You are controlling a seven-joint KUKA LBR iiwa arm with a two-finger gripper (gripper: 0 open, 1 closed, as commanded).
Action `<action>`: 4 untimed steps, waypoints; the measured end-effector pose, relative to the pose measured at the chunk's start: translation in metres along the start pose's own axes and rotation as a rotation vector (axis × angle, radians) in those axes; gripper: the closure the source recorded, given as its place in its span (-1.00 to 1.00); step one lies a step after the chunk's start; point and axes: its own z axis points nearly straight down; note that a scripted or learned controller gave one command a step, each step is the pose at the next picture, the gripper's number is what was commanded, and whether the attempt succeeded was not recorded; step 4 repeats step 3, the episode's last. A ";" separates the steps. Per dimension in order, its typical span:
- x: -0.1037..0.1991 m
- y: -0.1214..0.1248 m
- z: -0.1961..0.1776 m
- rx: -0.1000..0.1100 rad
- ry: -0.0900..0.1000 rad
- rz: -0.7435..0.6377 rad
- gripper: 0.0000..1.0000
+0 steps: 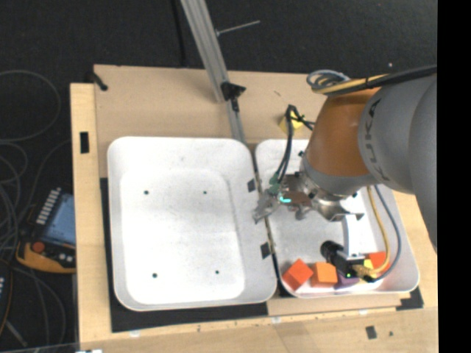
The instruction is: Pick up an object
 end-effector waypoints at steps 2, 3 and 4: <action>0.039 -0.025 0.000 0.004 0.003 -0.016 -1.00; 0.108 -0.015 0.000 0.002 0.003 -0.018 -1.00; 0.108 -0.015 0.000 0.002 0.003 -0.018 -1.00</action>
